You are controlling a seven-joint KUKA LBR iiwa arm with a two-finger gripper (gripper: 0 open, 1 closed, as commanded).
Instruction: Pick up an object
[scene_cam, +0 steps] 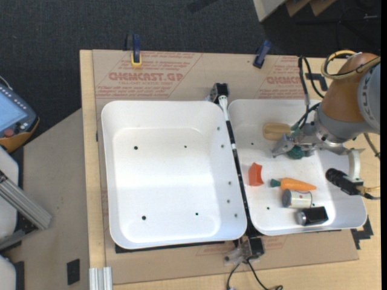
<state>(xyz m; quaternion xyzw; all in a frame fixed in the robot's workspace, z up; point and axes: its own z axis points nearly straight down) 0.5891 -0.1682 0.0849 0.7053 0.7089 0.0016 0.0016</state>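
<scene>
Grasping cleanly is the job now, I'd say: the gripper point(294, 145) sits low in the right bin point(338, 219), and it should close on just one item and lift straight up, clear of the wooden piece point(276, 130) beside it. A teal object point(297, 152) shows right at the tips, touching or nearly so; whether it lies between the fingers I can't tell, nor whether they are apart or together, since the wrist hides them. The wooden piece lies just left of the tips. Nearer me, well clear of the gripper, lie a red block point(256, 174), a carrot point(295, 184), a small can point(295, 199) and a black cylinder point(312, 215). The left bin point(115, 119) stands alongside on the tabletop point(151, 71).
</scene>
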